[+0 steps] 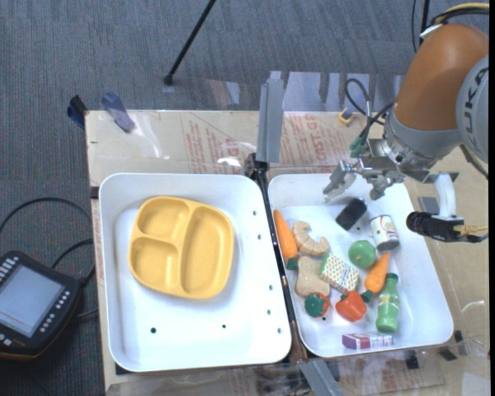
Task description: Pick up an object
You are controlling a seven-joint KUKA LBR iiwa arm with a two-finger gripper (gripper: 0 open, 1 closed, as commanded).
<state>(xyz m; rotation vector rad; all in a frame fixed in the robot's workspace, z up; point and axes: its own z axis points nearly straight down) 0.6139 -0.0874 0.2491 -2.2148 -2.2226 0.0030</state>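
Observation:
My gripper (357, 186) hangs over the back of the right bin (425, 262), open, with nothing between its fingers. Just in front of it lies a black object (351, 213). Further forward the bin holds toy food: a long carrot (285, 233), a croissant (310, 239), a toast piece (311, 278), a checkered packet (340, 271), a green apple (362, 252), a can (384, 231), a small carrot (377, 272), a green bottle (387, 304), a red pepper (351, 306), a tomato (316, 304) and a pink box (367, 341).
The left bin (132, 337) holds a yellow divided plate (181, 246). A metal post (268, 130) stands between the bins at the back. A teach pendant (21, 299) lies on the floor at left. A tripod leg (194, 31) crosses the floor behind.

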